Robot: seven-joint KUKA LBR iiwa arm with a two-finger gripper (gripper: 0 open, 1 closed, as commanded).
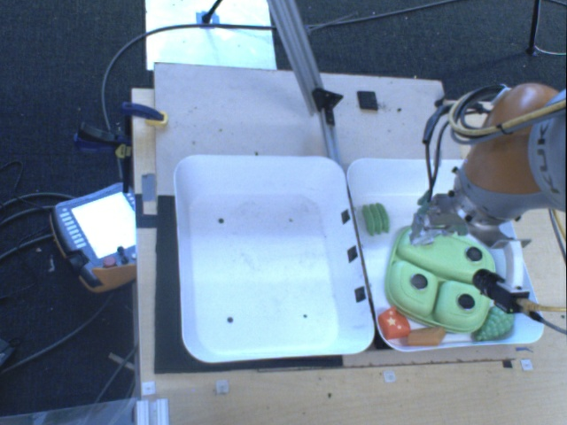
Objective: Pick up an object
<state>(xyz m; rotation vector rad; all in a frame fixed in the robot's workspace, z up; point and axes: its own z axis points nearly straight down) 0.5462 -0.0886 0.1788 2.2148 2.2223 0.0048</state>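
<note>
Over the far edge of the pale green toy (438,277): gripper (432,224), close above it or touching, contact not resolvable from this angle. Claw state: cannot tell, since the wrist body covers the tip. Nothing seen gripped.

Arm (514,149): enters from view right of the toy and bends down to its far edge. Orange section sits above the wrist.

Toy: broad, lumpy, light green, with several dark round spots on top. It lies flat in the right bin (394,189) and takes up most of that bin's near half. As the object nearest the gripper, it is the likely pick candidate.

Other items, all placed against the toy:
- ridged dark green piece (376,218): view left of the toy's far edge, apart from it, near the bin wall.
- red round piece (393,323): at the toy's near-left corner, just beside it.
- orange piece (427,336): along the toy's near edge, touching or almost touching, right next to the red one.
- knobbly dark green piece (494,326): at the toy's near-right corner, tucked against it.

Left bin (257,255): view left of the toy, walls meeting the right bin's.

Handheld screen unit (93,233): well to view left of the toy, off the bench, screen lit.

Slanted metal pole (297,42) and small black square (368,101): beyond the toy, on the pale board.
</note>
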